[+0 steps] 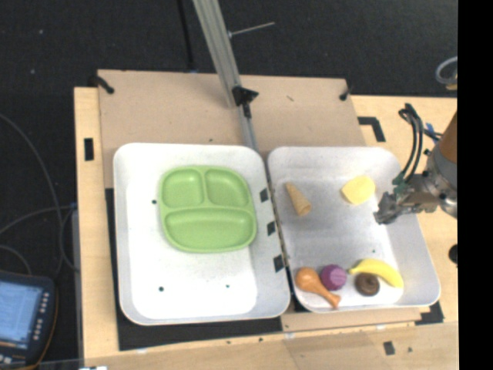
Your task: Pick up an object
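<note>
Where arm enters right bin (400, 177) — fingers (383, 212) low beside yellow block (358, 190), spread untellable.

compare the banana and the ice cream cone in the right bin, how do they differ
The banana is bright yellow and curved; the ice cream cone is tan, straight and tapered. The banana lies near the bin's front edge, touching a brown doughnut; the cone lies alone toward the back left, with nothing touching it. Both lie flat in the right bin.
</note>
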You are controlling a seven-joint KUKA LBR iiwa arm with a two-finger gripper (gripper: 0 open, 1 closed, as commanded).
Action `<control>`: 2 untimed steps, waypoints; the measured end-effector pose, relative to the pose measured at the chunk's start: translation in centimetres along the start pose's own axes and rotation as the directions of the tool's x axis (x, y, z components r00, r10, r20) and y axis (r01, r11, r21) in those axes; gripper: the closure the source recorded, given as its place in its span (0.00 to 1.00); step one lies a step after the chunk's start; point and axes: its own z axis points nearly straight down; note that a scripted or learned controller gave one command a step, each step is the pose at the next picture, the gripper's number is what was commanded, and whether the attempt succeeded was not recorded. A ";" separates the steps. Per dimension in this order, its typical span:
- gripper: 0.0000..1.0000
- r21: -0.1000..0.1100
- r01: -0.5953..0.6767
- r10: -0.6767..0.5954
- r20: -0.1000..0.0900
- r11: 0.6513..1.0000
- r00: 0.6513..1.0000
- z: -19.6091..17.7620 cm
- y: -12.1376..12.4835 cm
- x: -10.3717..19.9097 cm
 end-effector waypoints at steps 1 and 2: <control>1.00 0.006 0.004 -0.003 -0.004 1.000 1.000 1.3 1.4 5.3; 1.00 0.004 0.004 -0.004 -0.004 1.000 1.000 0.5 2.4 10.1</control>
